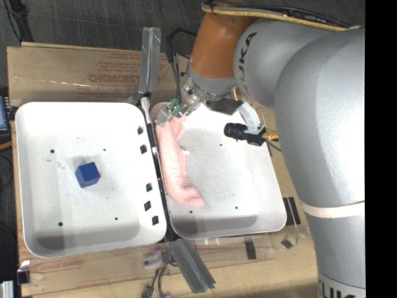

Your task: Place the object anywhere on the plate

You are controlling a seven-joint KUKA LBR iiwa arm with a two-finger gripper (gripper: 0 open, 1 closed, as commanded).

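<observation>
A small blue cube (87,174) lies in the left bin (37,123), left of its middle. A long pale pink shape (173,163), possibly the plate standing on edge, runs along the left wall of the right bin (260,191). My gripper (177,109) is at the far left corner of the right bin, right at the pink shape's far end. The orange band and wrist hide most of it. The cube is far from the gripper, across the divider between the bins.
The grey arm covers the right side of the view and overhangs the right bin's far right corner. A black fitting (243,132) sticks out from the wrist over that bin. Black clips (149,188) line the divider.
</observation>
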